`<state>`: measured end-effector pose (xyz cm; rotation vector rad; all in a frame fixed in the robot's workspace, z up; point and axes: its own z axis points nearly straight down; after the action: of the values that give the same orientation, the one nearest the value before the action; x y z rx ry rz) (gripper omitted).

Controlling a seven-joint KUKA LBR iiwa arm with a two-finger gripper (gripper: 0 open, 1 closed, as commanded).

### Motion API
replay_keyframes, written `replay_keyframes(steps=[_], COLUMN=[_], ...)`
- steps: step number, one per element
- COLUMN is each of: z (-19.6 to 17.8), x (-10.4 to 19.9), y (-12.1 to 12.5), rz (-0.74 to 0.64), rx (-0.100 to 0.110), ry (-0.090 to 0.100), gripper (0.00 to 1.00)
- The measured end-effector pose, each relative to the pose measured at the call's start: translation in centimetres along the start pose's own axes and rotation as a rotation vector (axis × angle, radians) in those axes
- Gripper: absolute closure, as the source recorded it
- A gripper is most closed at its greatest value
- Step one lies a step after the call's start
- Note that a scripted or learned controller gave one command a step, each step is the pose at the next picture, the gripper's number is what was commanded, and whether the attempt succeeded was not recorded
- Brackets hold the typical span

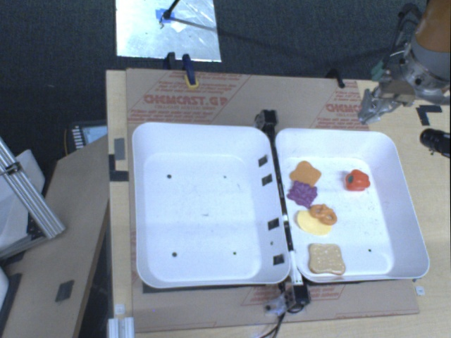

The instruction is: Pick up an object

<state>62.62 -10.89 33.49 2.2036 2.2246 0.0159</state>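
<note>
Camera view: claw (369,111), finger state unreadable, hangs beyond the right bin's (405,189) far rim; nearest below, red pepper toy (357,180), likely light, rigid, slick—grip across its middle.

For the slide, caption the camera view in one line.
Arm's hand hovers beyond the right bin, which holds a red pepper, pretzel and toast slice.

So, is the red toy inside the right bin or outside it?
Inside: the red toy lies on the floor of the right bin, near its far right corner.
</note>
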Motion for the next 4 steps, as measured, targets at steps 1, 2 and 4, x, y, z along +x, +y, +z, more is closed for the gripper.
replay_keyframes(steps=[1, 2, 4], z=[-5.4, -15.2, -18.8], x=[5.6, 4.2, 17.5], y=[-2.5, -8.9, -13.5], rz=[-0.001, 0.007, 0.0], rx=[0.006, 0.001, 0.009], ry=[0.002, -0.001, 0.002], gripper=[1.0, 1.0, 1.0])
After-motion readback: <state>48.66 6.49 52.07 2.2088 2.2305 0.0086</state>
